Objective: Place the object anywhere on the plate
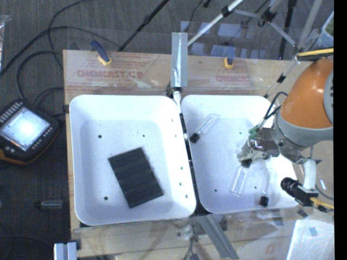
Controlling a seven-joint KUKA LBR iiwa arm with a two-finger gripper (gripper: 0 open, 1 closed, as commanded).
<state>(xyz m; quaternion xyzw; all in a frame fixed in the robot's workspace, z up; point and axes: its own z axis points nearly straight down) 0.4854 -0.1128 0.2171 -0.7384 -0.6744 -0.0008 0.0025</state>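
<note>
So nothing's on the plate yet: that dark ridged slab sits bare in the left bin. The end effector hangs low in the right bin, right by some clear tubes, and honestly I can't tell its grip state or whether it's got one. Basically the whole carry-over is still left.

Dark ribbed plate flat in left bin.
</note>
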